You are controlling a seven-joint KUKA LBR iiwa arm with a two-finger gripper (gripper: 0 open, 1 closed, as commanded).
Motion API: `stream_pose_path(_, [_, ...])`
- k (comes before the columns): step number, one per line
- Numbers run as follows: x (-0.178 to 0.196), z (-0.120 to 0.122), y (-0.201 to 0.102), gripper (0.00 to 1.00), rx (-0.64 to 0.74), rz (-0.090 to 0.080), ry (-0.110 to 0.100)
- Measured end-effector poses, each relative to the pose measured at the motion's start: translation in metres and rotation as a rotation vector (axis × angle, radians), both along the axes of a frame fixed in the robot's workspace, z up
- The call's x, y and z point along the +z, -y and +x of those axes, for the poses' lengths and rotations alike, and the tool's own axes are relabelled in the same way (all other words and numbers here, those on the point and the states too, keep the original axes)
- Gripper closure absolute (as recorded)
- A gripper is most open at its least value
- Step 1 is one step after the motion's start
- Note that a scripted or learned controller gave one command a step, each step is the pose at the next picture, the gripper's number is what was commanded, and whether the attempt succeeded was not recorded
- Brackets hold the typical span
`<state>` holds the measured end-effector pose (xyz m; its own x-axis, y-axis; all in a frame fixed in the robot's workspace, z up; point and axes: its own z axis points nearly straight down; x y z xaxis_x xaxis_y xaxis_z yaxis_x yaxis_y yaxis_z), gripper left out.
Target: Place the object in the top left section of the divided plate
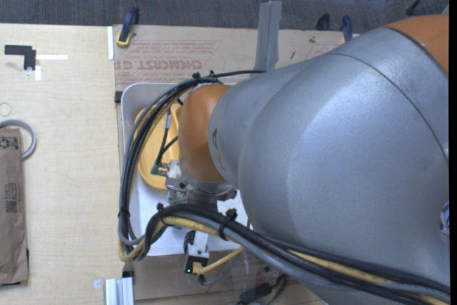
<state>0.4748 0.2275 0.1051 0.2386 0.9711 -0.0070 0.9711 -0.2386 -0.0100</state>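
Observation:
The grey arm (pixel 335 161) with its orange band (pixel 200 132) reaches in from the right and covers most of the white bin (pixel 132 153). A yellow divided plate (pixel 151 153) lies in the bin, with a strip of it showing at the arm's left side; the rest is hidden under the wrist. The gripper points down below the wrist (pixel 193 189), hidden by the arm and its cables. I can see no object to place; whatever lies under the wrist is covered.
Black and yellow cables (pixel 136 175) loop from the wrist over the bin's left side. A cardboard sheet (pixel 186 53) with blue clamps lies behind the bin. A brown paper bag (pixel 13 203) sits at the left on the wooden bench.

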Motion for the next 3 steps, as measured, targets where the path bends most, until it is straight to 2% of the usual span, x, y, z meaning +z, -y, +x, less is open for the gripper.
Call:
stream_pose_path(1, [-0.005, 0.000, -0.002, 1.00, -0.084, 0.003, -0.001])
stream_pose_path(2, [0.000, 0.026, -0.004, 1.00, -0.226, -0.008, -0.052])
stream_pose_path(3, [-0.002, 0.026, -0.004, 0.00, -0.223, -0.011, -0.052])
